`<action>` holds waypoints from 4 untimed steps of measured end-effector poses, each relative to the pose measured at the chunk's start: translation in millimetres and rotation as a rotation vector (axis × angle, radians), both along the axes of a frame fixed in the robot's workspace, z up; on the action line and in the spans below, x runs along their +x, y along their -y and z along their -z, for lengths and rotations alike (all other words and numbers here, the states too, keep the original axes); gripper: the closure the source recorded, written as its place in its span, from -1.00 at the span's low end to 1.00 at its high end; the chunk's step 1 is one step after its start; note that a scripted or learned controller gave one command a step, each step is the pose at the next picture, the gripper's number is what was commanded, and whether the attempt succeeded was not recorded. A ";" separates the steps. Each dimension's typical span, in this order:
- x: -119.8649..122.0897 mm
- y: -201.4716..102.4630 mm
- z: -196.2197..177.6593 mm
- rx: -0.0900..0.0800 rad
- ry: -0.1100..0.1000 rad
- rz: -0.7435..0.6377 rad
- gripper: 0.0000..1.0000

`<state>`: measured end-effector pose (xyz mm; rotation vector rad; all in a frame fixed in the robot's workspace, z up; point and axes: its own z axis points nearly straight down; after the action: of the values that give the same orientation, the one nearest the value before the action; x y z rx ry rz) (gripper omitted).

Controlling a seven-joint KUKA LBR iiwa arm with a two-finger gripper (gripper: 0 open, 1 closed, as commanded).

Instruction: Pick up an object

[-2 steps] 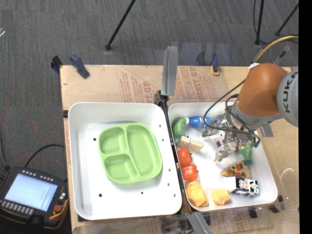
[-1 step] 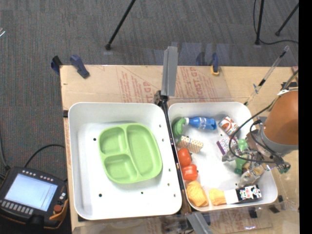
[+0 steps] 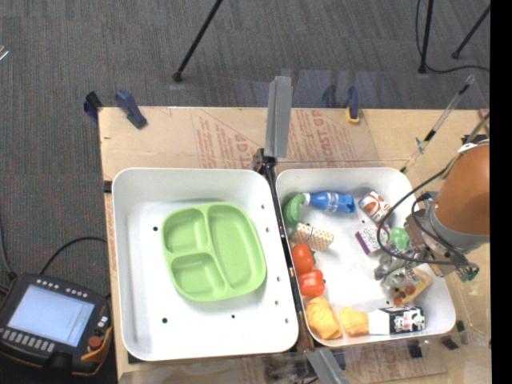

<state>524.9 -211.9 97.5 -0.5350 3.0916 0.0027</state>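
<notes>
Your claw (image 3: 398, 275) sits low in the right bin (image 3: 344, 174), near its right wall, under the grey wrist and orange band. From this angle you cannot tell how far it is spread, nor whether anything sits between its tips; cables and the wrist cover that spot. Just beneath it lies a tan, bread-like piece (image 3: 416, 281), touching or nearly touching the claw. Beside it you have a green round item (image 3: 398, 236) and a small purple-and-white packet (image 3: 367, 240). Further left in the same bin lie a blue bottle (image 3: 330, 202), a red-and-white can (image 3: 373, 205), a tomato (image 3: 302, 258) and a red pepper (image 3: 311, 282). The left bin (image 3: 136, 190) holds a green divided plate (image 3: 214, 250).
</notes>
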 end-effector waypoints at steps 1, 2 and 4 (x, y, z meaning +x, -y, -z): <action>27.9 0.2 10.5 0.001 -0.003 0.044 1.00; 28.1 0.2 10.1 0.001 -0.002 0.044 -1.00; 29.1 -0.9 0.4 0.002 -0.001 0.043 -1.00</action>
<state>553.9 -211.1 97.1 -0.4679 3.1026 0.0064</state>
